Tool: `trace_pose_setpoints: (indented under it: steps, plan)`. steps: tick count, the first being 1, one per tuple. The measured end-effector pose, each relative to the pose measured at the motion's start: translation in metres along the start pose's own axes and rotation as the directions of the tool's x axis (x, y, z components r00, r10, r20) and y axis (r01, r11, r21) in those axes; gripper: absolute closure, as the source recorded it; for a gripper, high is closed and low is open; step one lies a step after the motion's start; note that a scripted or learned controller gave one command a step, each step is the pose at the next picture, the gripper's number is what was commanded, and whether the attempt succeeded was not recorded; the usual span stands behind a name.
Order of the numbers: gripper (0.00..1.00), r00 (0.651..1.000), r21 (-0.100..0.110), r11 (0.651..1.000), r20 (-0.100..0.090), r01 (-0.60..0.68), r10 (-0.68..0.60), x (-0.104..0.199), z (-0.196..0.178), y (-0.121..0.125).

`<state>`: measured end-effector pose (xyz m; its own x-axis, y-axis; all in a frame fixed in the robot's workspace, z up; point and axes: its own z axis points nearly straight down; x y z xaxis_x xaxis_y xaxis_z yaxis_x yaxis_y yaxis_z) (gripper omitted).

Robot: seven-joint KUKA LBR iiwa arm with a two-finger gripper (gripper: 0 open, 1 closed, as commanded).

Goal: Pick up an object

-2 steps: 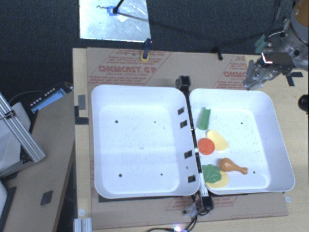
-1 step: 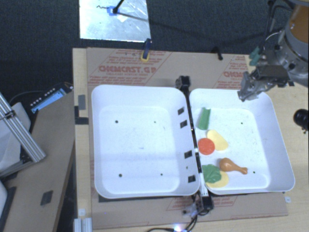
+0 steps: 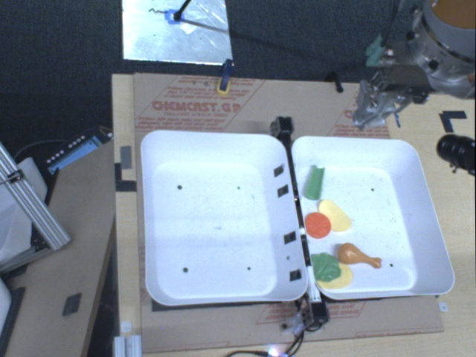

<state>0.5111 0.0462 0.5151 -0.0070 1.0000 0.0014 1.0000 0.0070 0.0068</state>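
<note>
White right bin (image 3: 416, 199) carries all toys along its left wall: pepper (image 3: 315, 181), tomato (image 3: 318, 225), drumstick (image 3: 358, 256). My claw (image 3: 370, 114) hangs beyond its far edge; grip state indeterminable. Nothing picked.

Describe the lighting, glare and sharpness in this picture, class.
Camera view: even overhead light; the white bins are bright, nearly washed out; glare on the shiny sheet at the top; toys like the red disc are fairly sharp with soft shadows; the gripper looks slightly blurred.
</note>
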Motion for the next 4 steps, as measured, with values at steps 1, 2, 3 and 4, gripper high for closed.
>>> trace_pose_setpoints:
  steps: [1,2,3,4]
  plan:
    - [1.0,1.0,0.022,1.0,0.003,-0.004,0.004,0.033,0.221,-0.028]
    - [1.0,1.0,-0.014,1.0,-0.004,-0.001,0.001,0.047,0.009,-0.024]
    - [1.0,1.0,0.003,1.0,0.0,-0.001,0.001,0.071,0.005,-0.024]
    - [1.0,1.0,0.005,1.0,-0.001,0.001,-0.001,0.108,0.007,-0.024]
